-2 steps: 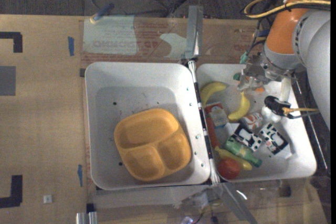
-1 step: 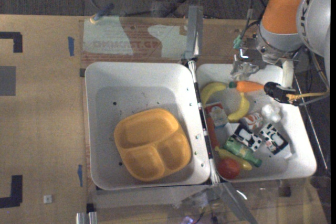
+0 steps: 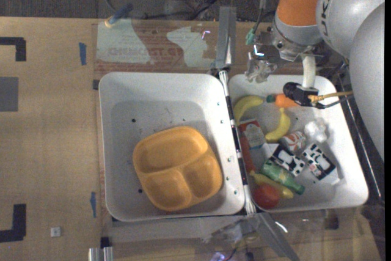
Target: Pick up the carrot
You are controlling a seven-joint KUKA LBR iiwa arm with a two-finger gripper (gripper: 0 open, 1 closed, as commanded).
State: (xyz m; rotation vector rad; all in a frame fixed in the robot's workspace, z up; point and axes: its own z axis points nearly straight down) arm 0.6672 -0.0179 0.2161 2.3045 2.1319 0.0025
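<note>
The carrot (image 3: 281,101) is a short orange piece lying near the back wall of the right bin (image 3: 351,183). A black part on a yellow cable covers its right end. My gripper (image 3: 272,70) hangs over the back edge of that bin, just above and slightly left of the carrot. Nothing can be seen held in it.
Around the carrot lie two bananas (image 3: 244,104) (image 3: 280,126), a red and white carton (image 3: 250,139), a small can (image 3: 294,140), black and white boxes (image 3: 317,162), a green bottle (image 3: 283,175) and a tomato (image 3: 267,195). A yellow compartment plate (image 3: 177,169) sits in the left bin (image 3: 122,101).
</note>
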